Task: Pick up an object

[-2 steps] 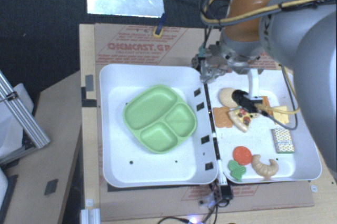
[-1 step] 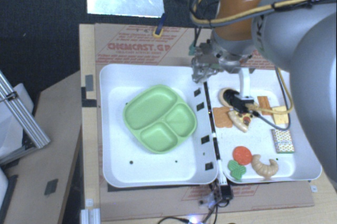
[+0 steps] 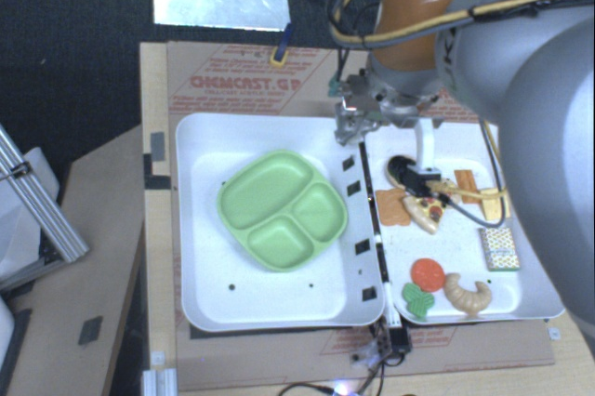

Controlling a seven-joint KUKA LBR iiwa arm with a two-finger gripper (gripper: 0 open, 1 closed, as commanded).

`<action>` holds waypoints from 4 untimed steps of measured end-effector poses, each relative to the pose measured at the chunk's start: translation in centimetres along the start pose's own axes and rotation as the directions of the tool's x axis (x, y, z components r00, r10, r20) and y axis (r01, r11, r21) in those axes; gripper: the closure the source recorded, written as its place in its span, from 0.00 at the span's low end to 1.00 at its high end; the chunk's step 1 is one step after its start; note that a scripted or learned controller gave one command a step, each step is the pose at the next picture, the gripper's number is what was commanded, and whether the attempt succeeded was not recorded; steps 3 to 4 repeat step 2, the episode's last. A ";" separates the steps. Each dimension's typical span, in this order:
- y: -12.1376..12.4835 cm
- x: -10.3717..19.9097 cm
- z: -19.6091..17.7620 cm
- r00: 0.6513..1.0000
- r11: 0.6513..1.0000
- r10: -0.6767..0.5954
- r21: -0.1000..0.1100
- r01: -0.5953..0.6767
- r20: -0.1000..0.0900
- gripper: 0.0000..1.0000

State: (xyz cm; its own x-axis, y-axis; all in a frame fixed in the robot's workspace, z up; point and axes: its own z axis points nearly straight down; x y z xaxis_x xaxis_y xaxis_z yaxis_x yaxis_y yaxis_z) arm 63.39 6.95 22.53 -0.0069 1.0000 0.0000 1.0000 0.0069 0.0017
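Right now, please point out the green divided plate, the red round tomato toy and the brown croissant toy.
green divided plate (image 3: 283, 209), camera view, centre divider
red round tomato toy (image 3: 428, 273), camera view, top face
brown croissant toy (image 3: 469, 293), camera view, middle of curve

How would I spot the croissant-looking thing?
Find the right white bin, the one crowded with toy food. Look along its near edge: the croissant is the tan curved piece, right of the red disc and green piece.

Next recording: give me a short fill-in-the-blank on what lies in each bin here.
1. The green divided plate lies in the ____ bin.
2. The plate has ____ compartments.
3. The croissant lies in the ____ bin.
4. Beside the croissant lies a round ____ tomato.

Missing words: left; three; right; red
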 end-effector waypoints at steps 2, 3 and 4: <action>-0.5 -0.7 -0.9 1.000 1.000 0.002 -0.001 -0.002 -0.001 1.00; -0.5 -0.7 -0.9 1.000 1.000 0.002 -0.001 -0.002 -0.001 1.00; -0.5 -0.7 -0.9 1.000 1.000 0.002 -0.001 -0.002 -0.001 1.00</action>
